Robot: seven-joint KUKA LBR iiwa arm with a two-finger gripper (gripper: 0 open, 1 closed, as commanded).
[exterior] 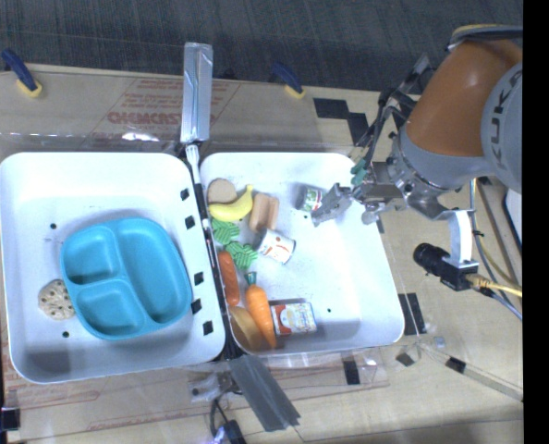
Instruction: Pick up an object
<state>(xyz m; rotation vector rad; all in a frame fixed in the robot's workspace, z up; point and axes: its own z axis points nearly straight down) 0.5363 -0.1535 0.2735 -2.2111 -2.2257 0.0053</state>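
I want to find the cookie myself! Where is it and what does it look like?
Look in the left bin, the one with the blue tray. The cookie lies on the white floor just beside the tray's left edge. It is small, round, pale tan and speckled, and it is the only loose thing in that bin, since all the other toy food sits in the right bin.

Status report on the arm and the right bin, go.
Pincer over the right bin, upper right, at a small silver item; grasp unconfirmed. Toy food piled along the bin's left wall: banana, carrot. Nothing blocking.
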